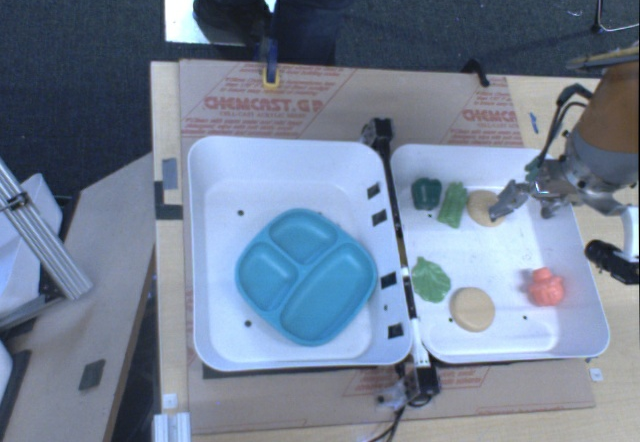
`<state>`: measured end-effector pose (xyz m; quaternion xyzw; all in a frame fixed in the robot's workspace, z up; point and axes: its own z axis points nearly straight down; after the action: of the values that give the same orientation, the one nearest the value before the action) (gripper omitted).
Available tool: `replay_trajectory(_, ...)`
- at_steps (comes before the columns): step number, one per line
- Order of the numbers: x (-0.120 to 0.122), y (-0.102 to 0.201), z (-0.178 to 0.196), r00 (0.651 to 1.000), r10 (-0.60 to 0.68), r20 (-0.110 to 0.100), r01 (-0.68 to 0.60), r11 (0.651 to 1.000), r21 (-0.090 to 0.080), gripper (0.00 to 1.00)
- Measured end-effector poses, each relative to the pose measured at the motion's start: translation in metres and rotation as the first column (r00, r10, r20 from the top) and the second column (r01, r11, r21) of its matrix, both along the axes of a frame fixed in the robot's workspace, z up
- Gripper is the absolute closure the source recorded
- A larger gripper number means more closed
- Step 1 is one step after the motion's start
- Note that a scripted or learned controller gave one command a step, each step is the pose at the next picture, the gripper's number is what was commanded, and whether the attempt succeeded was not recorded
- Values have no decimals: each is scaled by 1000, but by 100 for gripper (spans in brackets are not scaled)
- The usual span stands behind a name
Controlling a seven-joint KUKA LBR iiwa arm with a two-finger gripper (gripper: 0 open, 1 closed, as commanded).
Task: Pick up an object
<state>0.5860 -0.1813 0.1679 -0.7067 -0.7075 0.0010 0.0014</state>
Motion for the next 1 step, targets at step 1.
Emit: replay_trajectory(1,3,-8,-57,1000,0,2,0,1000,0,0)
